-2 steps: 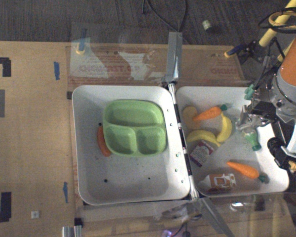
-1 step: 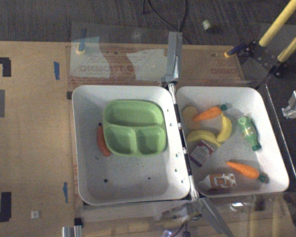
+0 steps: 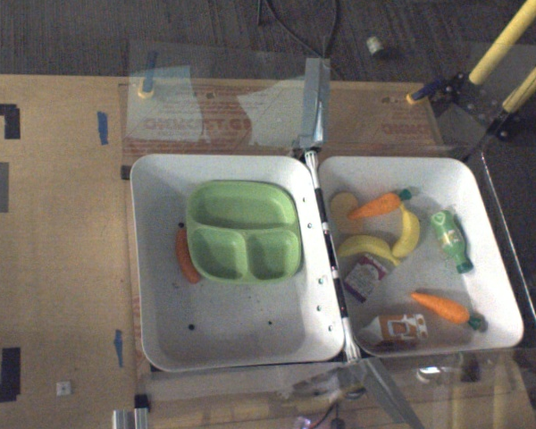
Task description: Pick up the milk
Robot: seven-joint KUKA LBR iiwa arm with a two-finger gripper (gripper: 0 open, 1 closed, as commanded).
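Starting at the left bin (image 3: 152, 329), nothing there matters for this step: a green divided tray (image 3: 244, 231) sits in it with an orange sausage-like piece (image 3: 187, 256) against its left side. The milk (image 3: 402, 328) lies on its side in the right bin (image 3: 496, 239), near the front edge, just left of a carrot (image 3: 443, 307). My judgement: descend straight over the carton's middle, fingers across its narrow width, clear of the carrot and bin wall. A small purple packet (image 3: 364, 275) lies behind it. The carton's label is too blurred to read, and I cannot tell the end effector's state.
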